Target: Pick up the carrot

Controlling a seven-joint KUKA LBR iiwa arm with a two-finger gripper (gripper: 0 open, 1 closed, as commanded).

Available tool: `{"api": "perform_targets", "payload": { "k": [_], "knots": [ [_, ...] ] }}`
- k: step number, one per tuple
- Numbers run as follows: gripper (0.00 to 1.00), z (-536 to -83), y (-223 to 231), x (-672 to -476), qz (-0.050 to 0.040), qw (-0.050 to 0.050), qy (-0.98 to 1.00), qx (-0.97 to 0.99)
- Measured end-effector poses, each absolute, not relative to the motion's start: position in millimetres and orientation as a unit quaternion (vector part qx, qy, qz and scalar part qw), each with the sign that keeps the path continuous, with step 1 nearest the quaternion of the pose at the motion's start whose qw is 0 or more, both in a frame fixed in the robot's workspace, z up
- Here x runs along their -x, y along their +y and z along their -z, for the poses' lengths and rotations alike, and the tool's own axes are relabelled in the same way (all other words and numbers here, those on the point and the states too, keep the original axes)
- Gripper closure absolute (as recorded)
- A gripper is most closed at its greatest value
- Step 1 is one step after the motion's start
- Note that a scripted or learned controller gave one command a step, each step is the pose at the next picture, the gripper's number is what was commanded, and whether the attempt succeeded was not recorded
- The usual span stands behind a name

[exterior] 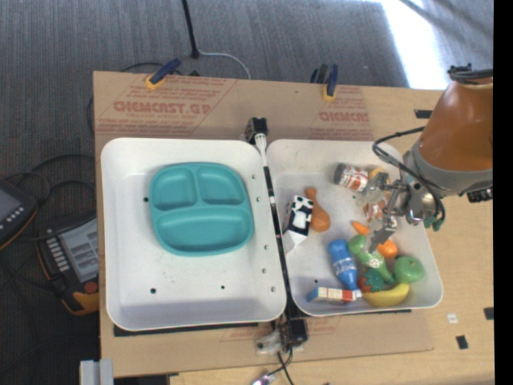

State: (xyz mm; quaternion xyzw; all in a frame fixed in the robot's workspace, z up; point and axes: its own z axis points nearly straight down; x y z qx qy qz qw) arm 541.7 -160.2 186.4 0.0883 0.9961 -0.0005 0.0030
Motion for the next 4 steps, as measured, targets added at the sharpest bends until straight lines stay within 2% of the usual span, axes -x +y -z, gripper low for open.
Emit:
{"api": "perform_targets", "payload": {
  "k": [1,2,3,4],
  "knots": [
    [0.0,-89,-181,-550.3,-0.0001,0.003,0.998,0.062],
    [0.0,-91,-157,-523.4,0.0042,0.01,0.974,0.225],
    [0.0,-90,-157,-527.5,0.0024,0.007,0.946,0.324],
    [0.0,-90,-176,-536.4,0.002,0.008,0.888,0.46]
  ]
}}
